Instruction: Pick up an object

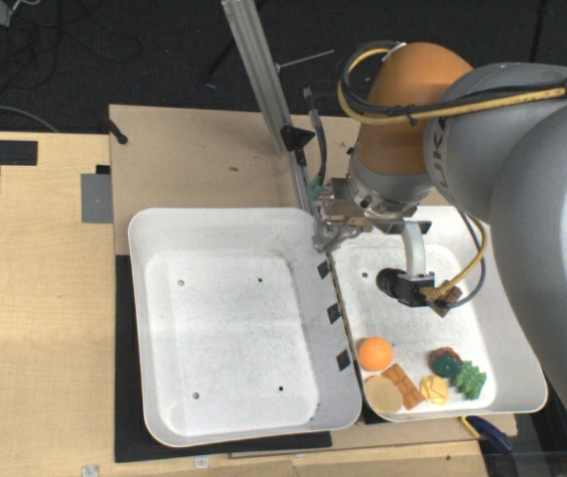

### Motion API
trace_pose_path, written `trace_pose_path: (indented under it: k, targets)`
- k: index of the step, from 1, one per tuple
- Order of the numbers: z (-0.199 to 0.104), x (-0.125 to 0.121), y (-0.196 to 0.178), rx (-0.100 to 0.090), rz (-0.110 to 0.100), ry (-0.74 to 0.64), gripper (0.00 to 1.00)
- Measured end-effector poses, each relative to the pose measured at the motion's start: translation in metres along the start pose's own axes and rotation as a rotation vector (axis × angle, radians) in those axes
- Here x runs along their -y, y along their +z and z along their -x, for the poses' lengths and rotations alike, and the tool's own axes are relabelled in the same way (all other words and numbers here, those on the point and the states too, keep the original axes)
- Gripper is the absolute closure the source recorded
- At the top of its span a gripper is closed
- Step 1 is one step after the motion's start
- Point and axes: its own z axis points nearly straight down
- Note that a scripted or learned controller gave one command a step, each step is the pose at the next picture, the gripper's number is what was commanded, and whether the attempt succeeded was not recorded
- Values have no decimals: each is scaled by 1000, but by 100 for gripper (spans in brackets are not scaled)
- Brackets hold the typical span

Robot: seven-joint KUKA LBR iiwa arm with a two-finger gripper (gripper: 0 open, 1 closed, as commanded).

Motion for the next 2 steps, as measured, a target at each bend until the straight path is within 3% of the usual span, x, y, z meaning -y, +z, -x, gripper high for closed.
trace_pose_path:
  k: [1, 2]
  targets:
    - [-42, -6, -7, -1, 0, 0, 100]
    - [-41, -6, -7, 2, -2, -3, 0]
